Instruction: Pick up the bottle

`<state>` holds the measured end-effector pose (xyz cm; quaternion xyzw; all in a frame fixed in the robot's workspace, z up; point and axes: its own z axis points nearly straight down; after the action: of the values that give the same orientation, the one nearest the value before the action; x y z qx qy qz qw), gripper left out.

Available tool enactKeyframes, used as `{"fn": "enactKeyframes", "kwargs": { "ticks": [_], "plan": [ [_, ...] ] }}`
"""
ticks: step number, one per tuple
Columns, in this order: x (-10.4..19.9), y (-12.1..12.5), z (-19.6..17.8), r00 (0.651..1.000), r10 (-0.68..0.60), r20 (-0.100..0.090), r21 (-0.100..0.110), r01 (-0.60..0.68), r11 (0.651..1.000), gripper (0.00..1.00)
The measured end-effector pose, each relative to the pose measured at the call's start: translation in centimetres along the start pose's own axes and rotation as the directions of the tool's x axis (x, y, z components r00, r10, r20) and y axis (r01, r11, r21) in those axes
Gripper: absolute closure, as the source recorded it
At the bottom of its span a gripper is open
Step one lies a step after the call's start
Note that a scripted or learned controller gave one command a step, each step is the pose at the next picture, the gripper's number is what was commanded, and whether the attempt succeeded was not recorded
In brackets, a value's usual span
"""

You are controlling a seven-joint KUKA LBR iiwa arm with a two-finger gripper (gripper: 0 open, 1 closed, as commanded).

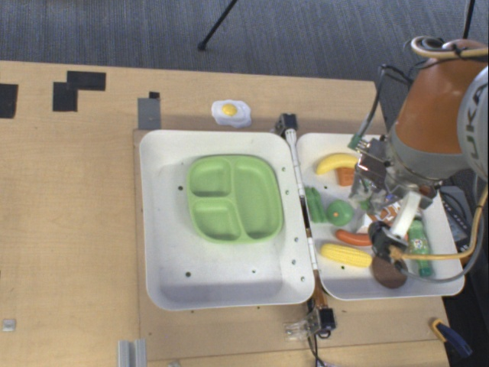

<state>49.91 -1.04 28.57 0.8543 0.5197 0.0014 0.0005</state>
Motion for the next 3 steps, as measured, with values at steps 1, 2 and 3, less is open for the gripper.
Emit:
{"fn": "enactKeyframes", "kwargs": {
  "ticks": [1,2,3],
  "plan": [
    [-0.1,-1.3,2.8,0.979,-0.205,0.001,0.002,0.205,0.979,1.0],
    [7.0,-5.0,0.7,0.96,-0.28,0.0,0.002,0.28,0.96,1.0],
    [11.3,-7.2,1.3,0.956,-0.292,0.0,0.002,0.292,0.956,1.0]
  ]
}}
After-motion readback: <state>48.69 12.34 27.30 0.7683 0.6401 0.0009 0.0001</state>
